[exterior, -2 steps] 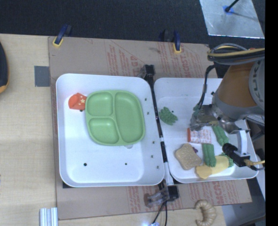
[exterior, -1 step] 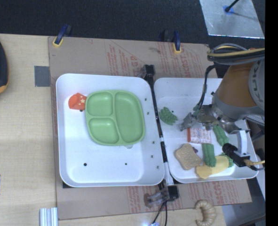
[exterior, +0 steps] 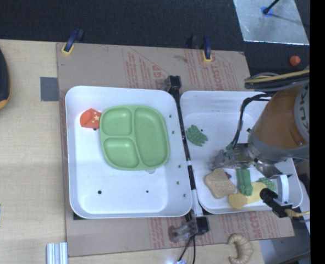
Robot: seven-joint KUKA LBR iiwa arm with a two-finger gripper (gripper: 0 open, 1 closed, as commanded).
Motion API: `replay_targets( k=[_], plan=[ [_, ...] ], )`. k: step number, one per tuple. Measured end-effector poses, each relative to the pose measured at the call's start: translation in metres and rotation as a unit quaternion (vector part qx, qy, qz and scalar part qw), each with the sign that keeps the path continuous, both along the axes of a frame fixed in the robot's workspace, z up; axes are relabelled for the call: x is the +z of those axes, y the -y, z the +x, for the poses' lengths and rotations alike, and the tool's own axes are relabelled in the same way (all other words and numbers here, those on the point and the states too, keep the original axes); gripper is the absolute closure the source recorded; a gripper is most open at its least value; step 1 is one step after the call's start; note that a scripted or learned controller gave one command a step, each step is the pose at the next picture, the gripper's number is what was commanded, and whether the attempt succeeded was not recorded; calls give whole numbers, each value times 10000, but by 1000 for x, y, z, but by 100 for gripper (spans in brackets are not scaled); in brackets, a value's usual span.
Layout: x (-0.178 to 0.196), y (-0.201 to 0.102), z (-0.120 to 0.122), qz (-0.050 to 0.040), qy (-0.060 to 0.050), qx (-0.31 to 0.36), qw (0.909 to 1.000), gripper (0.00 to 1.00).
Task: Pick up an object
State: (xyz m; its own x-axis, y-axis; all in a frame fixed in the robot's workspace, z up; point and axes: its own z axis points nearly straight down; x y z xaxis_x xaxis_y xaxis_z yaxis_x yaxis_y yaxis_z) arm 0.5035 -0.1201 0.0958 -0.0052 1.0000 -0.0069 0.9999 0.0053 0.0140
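My gripper (exterior: 221, 159) hangs low over the right bin (exterior: 217, 106), reaching in from the right. It sits just above a tan toast slice (exterior: 220, 184). A dark green stick (exterior: 243, 181) and a yellow piece (exterior: 239, 201) lie beside the toast, near the bin's front. A green leafy piece (exterior: 196, 135) rests to the gripper's upper left, apart from it. I see nothing held by the gripper, and its tip is too blurred to read.
The left bin (exterior: 85, 191) holds a green divided plate (exterior: 135, 137) and a small red thing (exterior: 89, 118) at its left. A tan curled object (exterior: 241, 247) lies on the bench in front of the bins. The arm covers the right bin's right side.
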Motion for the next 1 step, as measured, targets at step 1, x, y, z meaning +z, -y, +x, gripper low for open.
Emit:
replay_targets(
  k=[1],
  plan=[
    [12, 3, 1, -13, -2, -6, 10000, 100]
  ],
)
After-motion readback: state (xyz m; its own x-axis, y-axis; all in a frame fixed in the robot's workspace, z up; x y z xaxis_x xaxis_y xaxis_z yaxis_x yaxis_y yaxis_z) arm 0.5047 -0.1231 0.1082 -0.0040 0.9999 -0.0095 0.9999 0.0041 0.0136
